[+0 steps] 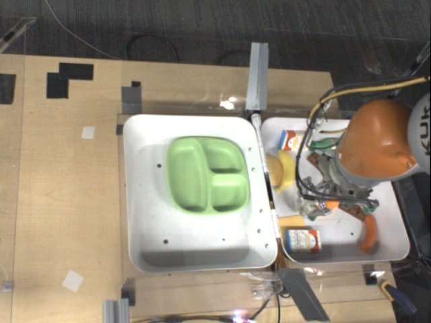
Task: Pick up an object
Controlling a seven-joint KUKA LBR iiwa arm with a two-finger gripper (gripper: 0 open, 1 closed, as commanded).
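Note:
My gripper hangs low over the middle of the right bin, under the arm's orange band. Around it lie a yellow object and a brown round piece at the left wall. A small white and red carton lies at the back left and a green item sits behind the wrist. An orange block and a labelled can lie at the front left. A reddish sausage lies at the front right. The arm hides whatever sits directly under the gripper.
The left bin holds a green divided plate. A grey metal post stands behind the seam between the bins. Black cables loop off the wrist over the right bin.

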